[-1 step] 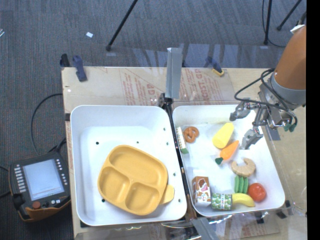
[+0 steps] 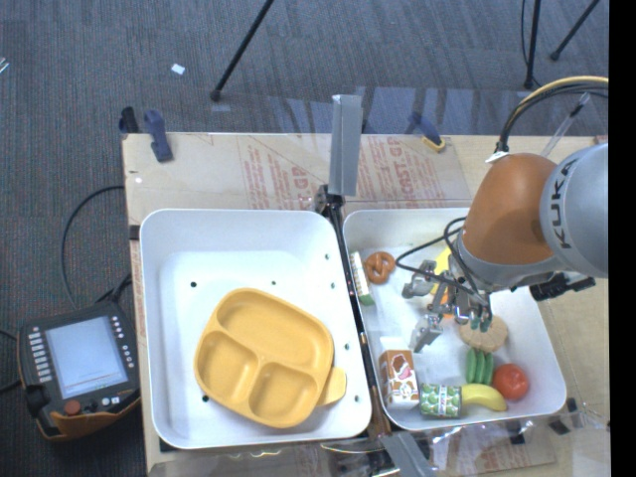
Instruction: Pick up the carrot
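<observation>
Dark grey carpet floor (image 2: 99,38) — black tripod legs (image 2: 248,38) standing behind the bench.

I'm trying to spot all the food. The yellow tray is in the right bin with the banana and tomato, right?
Not quite. The camera view shows the yellow tray in the left bin. The banana and tomato do lie in the right bin, near its front corner.

The gripper (image 2: 444,311) hangs over the right bin (image 2: 550,366), fingers (image 2: 425,334) spread and empty, above the toy food; a yellow tray (image 2: 263,356) fills the left bin (image 2: 169,266).
</observation>
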Controlling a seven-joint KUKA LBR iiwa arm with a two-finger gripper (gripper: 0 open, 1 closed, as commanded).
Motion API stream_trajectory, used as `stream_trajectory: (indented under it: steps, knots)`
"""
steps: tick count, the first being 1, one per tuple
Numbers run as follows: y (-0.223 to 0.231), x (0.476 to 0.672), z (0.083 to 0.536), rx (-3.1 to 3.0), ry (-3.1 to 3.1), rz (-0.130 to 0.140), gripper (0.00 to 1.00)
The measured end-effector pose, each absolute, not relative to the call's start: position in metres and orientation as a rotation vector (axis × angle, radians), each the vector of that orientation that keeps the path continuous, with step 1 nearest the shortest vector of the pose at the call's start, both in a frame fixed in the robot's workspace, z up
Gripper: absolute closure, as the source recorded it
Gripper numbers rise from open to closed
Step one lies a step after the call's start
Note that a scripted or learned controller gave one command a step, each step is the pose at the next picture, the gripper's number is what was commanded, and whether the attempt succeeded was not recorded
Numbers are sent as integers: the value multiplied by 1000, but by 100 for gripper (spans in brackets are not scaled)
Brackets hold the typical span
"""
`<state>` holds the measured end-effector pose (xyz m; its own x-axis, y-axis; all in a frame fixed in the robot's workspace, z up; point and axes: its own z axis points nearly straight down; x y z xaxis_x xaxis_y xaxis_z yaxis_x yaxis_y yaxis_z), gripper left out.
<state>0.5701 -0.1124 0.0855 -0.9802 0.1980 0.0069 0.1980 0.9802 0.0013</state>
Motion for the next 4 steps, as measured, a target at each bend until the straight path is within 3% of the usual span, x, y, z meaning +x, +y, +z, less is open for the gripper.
stream_trajectory:
  steps: [1,2,3,4]
  knots:
    - [-110,523,83,5,-3133,-4,0]
    - [-161,532,84,-327,-3119,-4,0]
    - [-159,533,90,-318,-3115,-6,100]
    - [-171,585,211,-405,-3122,0,100]
